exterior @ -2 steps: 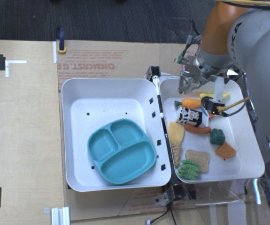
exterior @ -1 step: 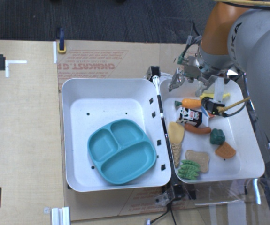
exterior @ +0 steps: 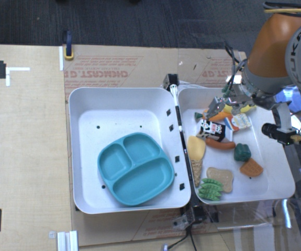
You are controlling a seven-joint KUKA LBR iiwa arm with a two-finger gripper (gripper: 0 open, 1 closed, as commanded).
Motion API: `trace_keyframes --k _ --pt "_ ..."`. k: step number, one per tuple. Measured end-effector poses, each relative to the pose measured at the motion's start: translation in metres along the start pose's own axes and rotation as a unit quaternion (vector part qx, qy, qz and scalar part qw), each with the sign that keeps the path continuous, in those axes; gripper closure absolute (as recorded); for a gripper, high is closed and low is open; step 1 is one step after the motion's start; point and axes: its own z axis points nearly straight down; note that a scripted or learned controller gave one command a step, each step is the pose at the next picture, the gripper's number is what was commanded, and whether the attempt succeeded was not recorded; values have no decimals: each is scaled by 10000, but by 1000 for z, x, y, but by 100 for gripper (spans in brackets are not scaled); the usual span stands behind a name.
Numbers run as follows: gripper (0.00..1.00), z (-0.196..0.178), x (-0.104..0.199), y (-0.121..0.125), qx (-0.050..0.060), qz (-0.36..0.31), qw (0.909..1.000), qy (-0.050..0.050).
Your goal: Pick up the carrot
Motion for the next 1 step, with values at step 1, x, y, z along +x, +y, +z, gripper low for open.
trace_keyframes --k 1 --pt "0 99 -21 48 -17 45 10000 -5"
